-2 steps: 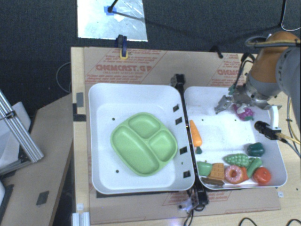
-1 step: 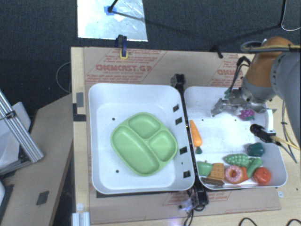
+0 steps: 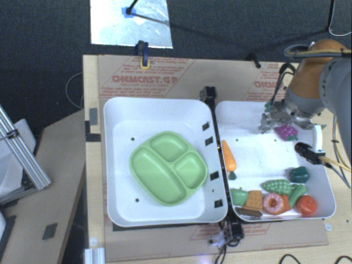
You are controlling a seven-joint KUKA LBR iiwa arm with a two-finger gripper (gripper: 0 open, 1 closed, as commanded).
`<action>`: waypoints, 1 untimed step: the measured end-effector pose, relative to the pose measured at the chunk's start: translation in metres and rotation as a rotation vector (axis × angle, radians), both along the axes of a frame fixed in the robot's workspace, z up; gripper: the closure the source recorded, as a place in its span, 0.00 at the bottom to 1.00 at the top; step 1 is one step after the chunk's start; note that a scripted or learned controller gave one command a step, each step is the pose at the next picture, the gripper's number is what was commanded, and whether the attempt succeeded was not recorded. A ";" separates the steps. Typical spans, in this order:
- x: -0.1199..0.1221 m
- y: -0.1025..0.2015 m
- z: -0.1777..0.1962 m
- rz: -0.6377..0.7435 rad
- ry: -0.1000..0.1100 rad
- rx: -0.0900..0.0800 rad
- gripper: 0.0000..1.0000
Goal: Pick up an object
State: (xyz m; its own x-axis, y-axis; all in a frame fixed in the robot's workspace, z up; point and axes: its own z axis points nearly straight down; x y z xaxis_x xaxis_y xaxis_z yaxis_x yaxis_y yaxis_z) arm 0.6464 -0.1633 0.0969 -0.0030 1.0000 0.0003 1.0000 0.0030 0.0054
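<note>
Your gripper (image 3: 268,120) sat beside the purple plastic grape bunch (image 3: 286,131), finger state unreadable; an off-centre close risked nudging it away.

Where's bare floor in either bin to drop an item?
Right bin: bare middle, between the carrot, the purple grapes and the toy pile. Left bin: strip behind the green plate and near-left corner. Crowded: right bin's near edge, far corner at the gripper.

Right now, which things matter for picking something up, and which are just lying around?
In play: gripper; purple grapes beside it; carrot; donut; tomato; the right bin holding them.

Lying about: green divided plate in the left bin; clamp; foil sheet.
</note>
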 end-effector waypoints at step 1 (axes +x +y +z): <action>0.000 -0.006 0.045 -0.004 0.001 -0.001 1.00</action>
